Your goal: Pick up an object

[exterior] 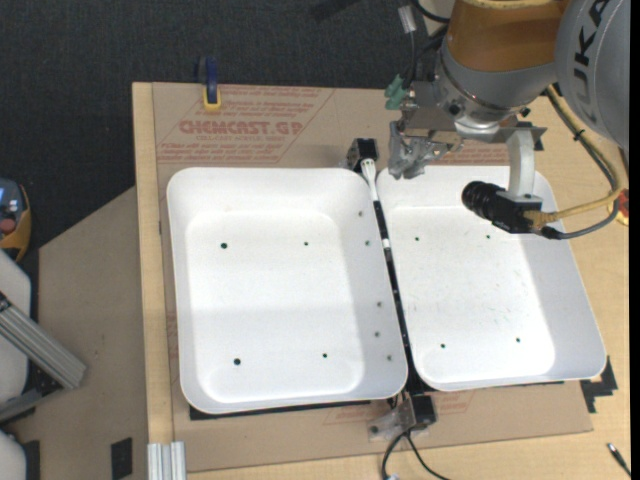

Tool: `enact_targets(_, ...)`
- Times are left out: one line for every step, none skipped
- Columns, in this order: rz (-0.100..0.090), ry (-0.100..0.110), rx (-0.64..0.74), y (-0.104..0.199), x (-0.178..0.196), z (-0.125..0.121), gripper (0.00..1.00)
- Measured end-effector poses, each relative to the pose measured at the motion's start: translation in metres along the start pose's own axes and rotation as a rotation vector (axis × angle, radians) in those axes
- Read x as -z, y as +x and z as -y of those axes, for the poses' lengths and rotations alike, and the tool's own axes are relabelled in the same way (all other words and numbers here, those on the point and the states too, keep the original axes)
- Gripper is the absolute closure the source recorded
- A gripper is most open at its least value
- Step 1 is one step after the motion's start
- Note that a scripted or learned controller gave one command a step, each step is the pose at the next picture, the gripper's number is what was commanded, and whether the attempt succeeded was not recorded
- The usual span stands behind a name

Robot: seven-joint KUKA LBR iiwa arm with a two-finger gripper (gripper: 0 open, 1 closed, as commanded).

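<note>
We're looking down on two shallow white bins side by side. The left bin [175, 198] and the right bin [572, 303] are both smooth, glossy plastic with rounded corners and raised rims. Their inner edges meet along a dark seam down the middle. Each floor carries four small dark dots, and the right bin's floor looks faintly speckled and scuffed.

Both bins sit on a flat brown cardboard sheet [250, 118] with red lettering printed across its far end. A blue and yellow clamp [210, 80] grips the sheet's far edge. A small black clip [360, 152] sits at the far end of the seam, and another fitting [410, 413] with a trailing black wire sits at the near end. Around it all is dark, coarse carpet [80, 28]. A ribbed aluminium rail [40, 343] pokes in at the left.

The arm [590, 28] comes in from the upper right as a rounded grey shell, with its glossy orange band [495, 3] above the wrist and the wrist pointing down. Under it, the metallic grey gripper [408, 160] hangs over the far rim of the right bin, close to the seam corner. From this angle we cannot tell whether it is spread or closed, or whether anything sits in it.

A black cylinder [492, 204] juts out on a pale bracket beside the gripper, over the right bin's far half. A yellow cable [585, 213] loops away from it to the right. As for the object to pick, we cannot tell where it lies.
</note>
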State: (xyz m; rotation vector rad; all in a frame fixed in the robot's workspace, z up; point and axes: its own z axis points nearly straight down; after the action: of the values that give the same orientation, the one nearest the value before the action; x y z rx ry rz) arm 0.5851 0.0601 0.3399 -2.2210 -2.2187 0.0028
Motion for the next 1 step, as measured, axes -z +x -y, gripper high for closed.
enact_targets(0.001, -0.008, -0.001, -0.0424, 0.0617, -0.0060, 1.00)
